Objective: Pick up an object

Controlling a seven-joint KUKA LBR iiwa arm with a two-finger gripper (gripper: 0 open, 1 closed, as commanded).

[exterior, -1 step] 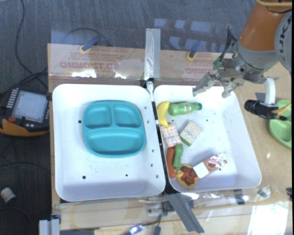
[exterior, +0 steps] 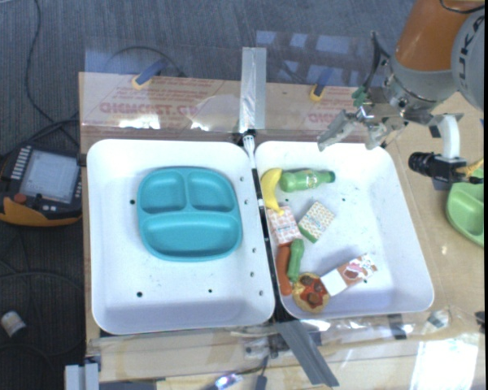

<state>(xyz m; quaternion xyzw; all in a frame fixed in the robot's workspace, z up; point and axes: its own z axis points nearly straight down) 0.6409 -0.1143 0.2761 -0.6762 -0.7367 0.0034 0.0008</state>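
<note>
1. Dark grey carpet (exterior: 187, 15) surrounds my bench.
2. Right white bin (exterior: 390, 218): green plastic bottle (exterior: 306, 179) beside yellow banana (exterior: 270, 187) – small packets below.
3. I see the grey two-finger gripper (exterior: 354, 130) spread open, empty, above the bin's far rim.
4. Left white bin (exterior: 114, 218) holds a teal divided tray (exterior: 189, 213).

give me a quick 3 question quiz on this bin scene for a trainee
1. True or false: the blue tray lies in the left bin.
2. Which item touches the banana in the right bin? A) green bottle B) pizza slice C) blue tray
3. Fill in: the pincer hovers over the right bin's ____ rim.

Key: 1 true; 2 A; 3 far.
</note>
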